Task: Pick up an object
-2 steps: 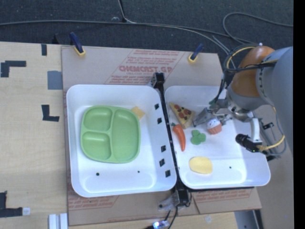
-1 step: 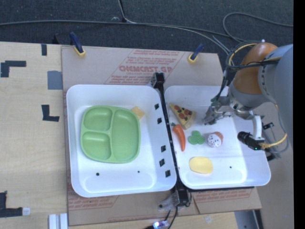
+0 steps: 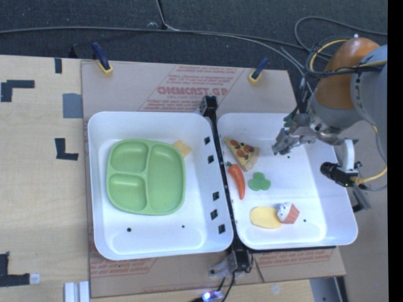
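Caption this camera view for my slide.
Gripper hovers over right bin near pizza slice; green tray sits left.

Green divided tray (image 3: 146,176) in the left bin (image 3: 101,231); cardboard sheet (image 3: 182,87) clamped underneath.

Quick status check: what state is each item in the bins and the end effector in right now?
Green tray: flat in left bin.
Yellow piece: beside the tray's corner.
Pizza slice: lying in right bin.
Carrot: lying flat.
Broccoli: lying loose.
Lemon: lying loose.
End effector: over right bin.
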